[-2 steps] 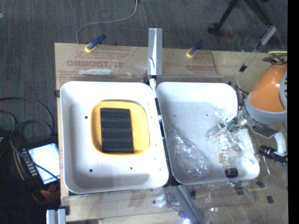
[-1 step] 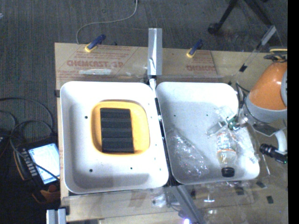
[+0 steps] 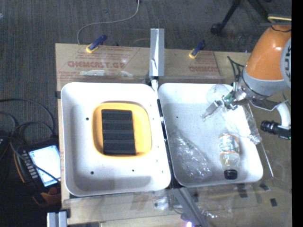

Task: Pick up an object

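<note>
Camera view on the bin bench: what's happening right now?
The KUKA arm reaches in from the right, its gripper over the upper part of the right bin. Nothing is visibly between its fingers. A clear plastic bottle with a black cap lies near that bin's lower right corner, with crumpled clear plastic wrap beside it. The left bin holds a yellow tray with a black insert, untouched.

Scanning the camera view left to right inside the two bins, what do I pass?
Yellow tray with black insert in the left bin → crumpled clear plastic in the right bin → end effector → clear bottle.
</note>
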`<state>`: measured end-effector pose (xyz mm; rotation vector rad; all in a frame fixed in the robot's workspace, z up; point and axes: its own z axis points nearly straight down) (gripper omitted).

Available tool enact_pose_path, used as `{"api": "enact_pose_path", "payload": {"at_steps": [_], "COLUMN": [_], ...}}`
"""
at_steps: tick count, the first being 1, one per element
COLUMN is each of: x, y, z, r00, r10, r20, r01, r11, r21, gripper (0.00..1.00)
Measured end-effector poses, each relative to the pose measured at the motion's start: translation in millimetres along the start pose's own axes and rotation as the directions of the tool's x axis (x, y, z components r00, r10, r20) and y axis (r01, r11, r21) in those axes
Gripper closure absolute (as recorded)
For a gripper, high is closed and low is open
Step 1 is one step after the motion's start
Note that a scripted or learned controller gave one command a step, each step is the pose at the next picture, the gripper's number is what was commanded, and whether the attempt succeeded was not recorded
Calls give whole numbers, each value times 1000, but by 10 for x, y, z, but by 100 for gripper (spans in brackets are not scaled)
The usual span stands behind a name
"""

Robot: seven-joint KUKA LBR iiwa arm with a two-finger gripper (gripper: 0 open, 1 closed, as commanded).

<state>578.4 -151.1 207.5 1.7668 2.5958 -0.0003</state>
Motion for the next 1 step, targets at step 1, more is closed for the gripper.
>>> {"api": "enact_pose_path", "payload": {"at_steps": [1], "x": [574], "y": [483], "z": [-81], "r00": [987], "r10": [162], "r20": [-1], "r01": [-162], "r11": [987], "r21": [2], "gripper": [100]}}
